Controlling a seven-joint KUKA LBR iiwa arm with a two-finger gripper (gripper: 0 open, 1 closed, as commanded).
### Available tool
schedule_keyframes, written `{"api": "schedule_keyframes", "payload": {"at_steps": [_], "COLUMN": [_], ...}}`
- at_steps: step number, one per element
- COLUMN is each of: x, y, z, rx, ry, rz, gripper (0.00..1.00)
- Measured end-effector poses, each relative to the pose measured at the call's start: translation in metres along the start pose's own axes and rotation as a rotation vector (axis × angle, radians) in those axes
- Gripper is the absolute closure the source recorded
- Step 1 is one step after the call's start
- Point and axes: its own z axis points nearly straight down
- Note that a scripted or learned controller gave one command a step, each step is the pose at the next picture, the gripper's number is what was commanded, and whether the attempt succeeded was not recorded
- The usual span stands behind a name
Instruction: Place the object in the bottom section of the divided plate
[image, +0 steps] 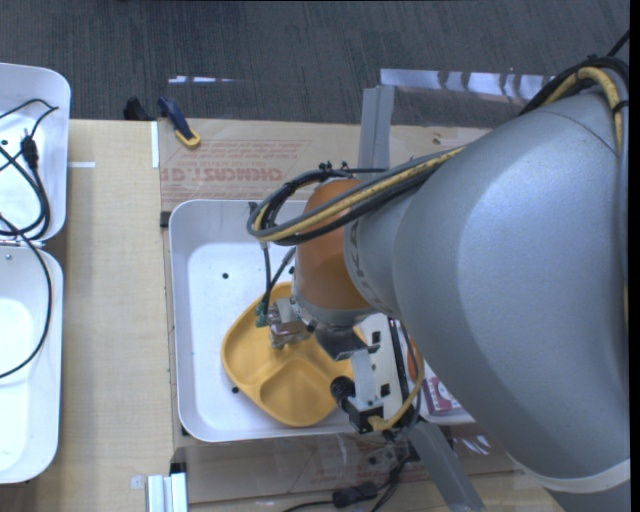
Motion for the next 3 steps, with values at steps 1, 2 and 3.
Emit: {"api": "schedule_keyframes", "payload": {"at_steps": [1,2,3], "x": [-0.031,-0.006,-0.023], "y": [-0.029,-0.013,-0.016], "z": [-0.065,-0.007,-0.265], "rx": [0.02,-0.007,0.019], "ry": [-0.002,0.0,-0.005], "rz": [-0.245,0.096,-0.081], "gripper": [1.0,1.0,1.0]}}
